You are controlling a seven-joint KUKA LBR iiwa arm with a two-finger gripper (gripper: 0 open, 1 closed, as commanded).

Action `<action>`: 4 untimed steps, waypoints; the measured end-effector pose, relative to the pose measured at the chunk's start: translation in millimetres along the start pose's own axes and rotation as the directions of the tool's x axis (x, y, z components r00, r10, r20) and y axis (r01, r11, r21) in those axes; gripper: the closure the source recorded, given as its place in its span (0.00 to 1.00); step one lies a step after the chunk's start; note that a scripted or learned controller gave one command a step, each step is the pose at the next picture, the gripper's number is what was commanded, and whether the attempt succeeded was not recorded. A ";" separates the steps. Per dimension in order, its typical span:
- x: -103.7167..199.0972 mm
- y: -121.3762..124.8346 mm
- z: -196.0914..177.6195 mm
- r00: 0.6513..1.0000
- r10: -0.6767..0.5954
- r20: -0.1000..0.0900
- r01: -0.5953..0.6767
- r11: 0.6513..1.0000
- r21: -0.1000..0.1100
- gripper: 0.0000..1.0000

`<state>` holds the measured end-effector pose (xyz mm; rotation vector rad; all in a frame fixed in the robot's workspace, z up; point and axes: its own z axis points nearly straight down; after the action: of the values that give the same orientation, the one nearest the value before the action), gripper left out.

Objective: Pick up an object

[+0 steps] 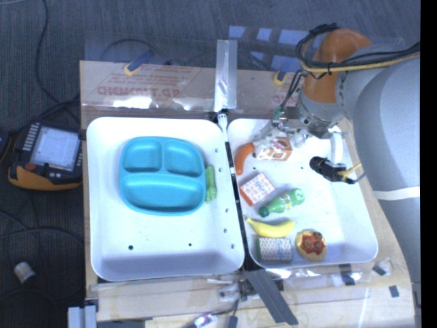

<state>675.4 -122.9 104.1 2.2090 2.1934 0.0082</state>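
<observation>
Dark grey carpet all round the cardboard-topped bench (150, 91). Landmark is the blue divided plate (164, 175) in the left bin (109, 251).
- Well left of the plate, off the bench: handheld screen unit (44, 156) on the carpet.
- Against the plate's right edge: small green piece (210, 182).
- Right of the plate, over the bin wall, in the right bin (355, 224):
  - orange carrot-like item (242, 157), level with the plate's top
  - red-and-white box (257, 188), level with its middle
  - banana (271, 227) and patterned can (275, 249), nearer the camera than the plate
  - orange-and-white packet (274, 150), level with the plate's top
  - green bottle (283, 201), on its side
  - red-and-yellow item (311, 244), farthest right
- Claw (285, 125) sits over the packet's far edge. Contact: can't tell. Open or closed: can't tell.
</observation>
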 end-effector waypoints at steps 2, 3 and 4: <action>32.0 -8.8 -79.6 0.965 0.262 -0.005 -0.262 0.965 0.030 0.00; -6.9 -5.1 -97.8 0.853 0.522 0.003 -0.522 0.852 0.030 0.00; -92.3 -25.5 -58.9 0.803 0.596 0.007 -0.596 0.802 0.032 0.00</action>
<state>647.9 -214.0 163.9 2.8113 1.4013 -0.0103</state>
